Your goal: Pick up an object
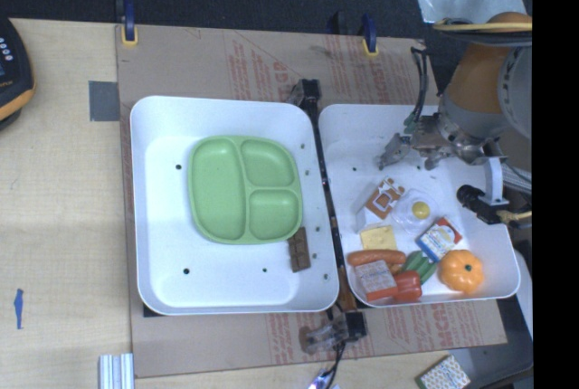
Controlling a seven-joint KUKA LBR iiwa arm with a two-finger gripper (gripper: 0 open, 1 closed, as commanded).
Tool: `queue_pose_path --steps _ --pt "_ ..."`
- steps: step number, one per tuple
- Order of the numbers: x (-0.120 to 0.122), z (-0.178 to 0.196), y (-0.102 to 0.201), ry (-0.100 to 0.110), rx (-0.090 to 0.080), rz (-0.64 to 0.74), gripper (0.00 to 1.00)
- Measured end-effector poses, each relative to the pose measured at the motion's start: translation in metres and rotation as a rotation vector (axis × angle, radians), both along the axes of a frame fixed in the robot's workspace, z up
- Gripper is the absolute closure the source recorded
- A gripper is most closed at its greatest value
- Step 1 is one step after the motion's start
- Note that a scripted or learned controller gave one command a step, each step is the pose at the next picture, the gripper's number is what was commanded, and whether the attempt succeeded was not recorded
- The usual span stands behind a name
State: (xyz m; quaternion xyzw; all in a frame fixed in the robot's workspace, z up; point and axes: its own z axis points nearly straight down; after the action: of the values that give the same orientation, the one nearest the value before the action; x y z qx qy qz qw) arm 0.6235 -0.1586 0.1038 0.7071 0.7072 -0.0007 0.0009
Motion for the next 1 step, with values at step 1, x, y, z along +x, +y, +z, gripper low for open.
queue_pose_path --steps 1 --pt "-0.1181 0.0508 -0.0285 0.007 0.002 -0.004 0.00"
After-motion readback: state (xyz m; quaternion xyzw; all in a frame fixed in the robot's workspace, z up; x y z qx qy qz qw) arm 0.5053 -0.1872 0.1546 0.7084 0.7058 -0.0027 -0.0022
